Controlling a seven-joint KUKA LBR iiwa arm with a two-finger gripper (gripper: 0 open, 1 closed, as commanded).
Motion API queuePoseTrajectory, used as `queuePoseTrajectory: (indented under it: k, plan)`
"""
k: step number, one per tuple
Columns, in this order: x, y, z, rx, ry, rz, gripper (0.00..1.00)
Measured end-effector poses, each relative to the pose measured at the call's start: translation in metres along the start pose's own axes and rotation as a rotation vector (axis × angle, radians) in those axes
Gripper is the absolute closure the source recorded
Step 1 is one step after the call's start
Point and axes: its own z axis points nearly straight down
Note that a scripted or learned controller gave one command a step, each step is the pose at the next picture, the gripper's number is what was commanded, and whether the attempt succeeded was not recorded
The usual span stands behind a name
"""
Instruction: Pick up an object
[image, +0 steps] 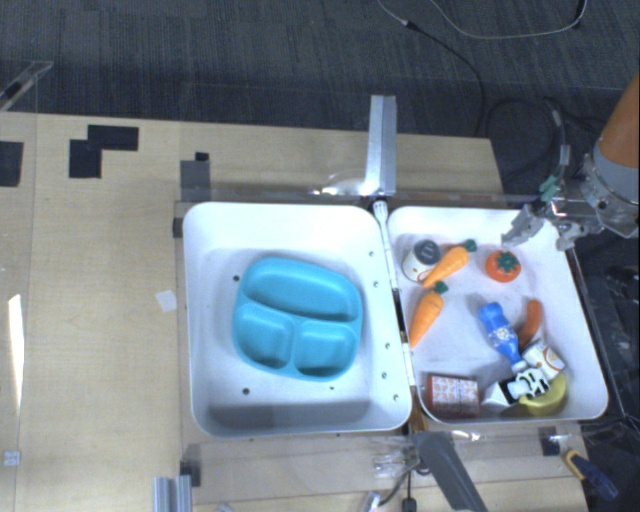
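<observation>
While the gripper (545, 222) hovers at the right bin's (590, 330) far corner, fingers apart and empty, nothing is picked yet.

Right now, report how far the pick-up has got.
Nothing looks done: every item lies in the right bin, including the tomato, two carrots and blue bottle. In hand: the pincer sits open at the bin's top right corner with nothing between its fingers, the tomato closest. Left: reach an item, close on it and lift.
</observation>
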Motion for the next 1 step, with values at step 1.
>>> queuePoseTrajectory:
  k: [1]
  plan:
    - [0.0,0.0,-0.0001,0.0,0.0,0.0,0.0]
